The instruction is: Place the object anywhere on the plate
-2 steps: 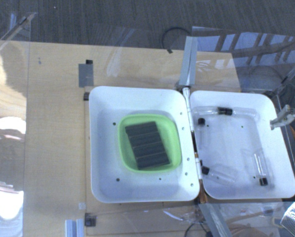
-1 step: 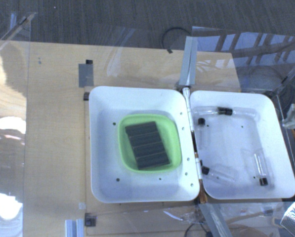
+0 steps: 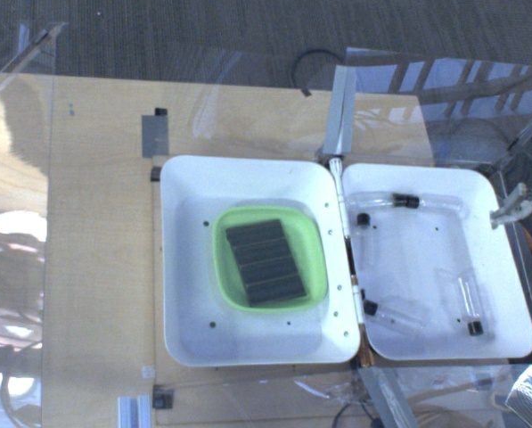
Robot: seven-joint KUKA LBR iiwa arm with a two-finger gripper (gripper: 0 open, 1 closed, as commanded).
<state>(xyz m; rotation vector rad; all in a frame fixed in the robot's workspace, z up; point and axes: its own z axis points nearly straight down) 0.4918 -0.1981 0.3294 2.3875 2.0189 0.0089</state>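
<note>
Wooden table (image 3: 87, 239), two white bins, left bin (image 3: 185, 328) with one green plate (image 3: 223, 261) bearing one dark ridged block (image 3: 264, 262) at its centre, white margin all round, right bin (image 3: 506, 328) with three clear tubes along its edges, middle open, claw's state cannot be told.

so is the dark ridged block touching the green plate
Touching. The camera view shows the dark ridged block lying flat inside the green plate, resting on its floor.

A pale wooden bench top (image 3: 87, 239) carries bright window reflections on its left part. Behind the bench lies dark grey ribbed floor (image 3: 203, 16).
</note>
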